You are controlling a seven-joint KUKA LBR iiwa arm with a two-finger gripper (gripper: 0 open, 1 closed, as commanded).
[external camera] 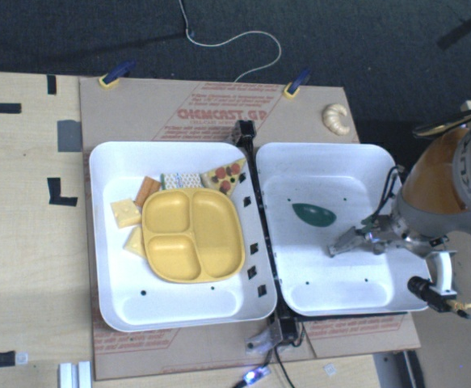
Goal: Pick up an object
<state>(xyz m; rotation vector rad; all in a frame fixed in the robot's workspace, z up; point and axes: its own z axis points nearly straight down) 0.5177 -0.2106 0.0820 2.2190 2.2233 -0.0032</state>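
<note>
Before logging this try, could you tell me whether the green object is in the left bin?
No, the green object lies in the right bin, near the gripper.

Even, fairly bright overhead light; white bins near blown out, w/ soft shadows under their rims. Low-res, slightly soft overall; dark floor underexposed.

The bench carries a cardboard sheet. Two white bins sit on it. A beige lump lies at one o'clock.
</note>
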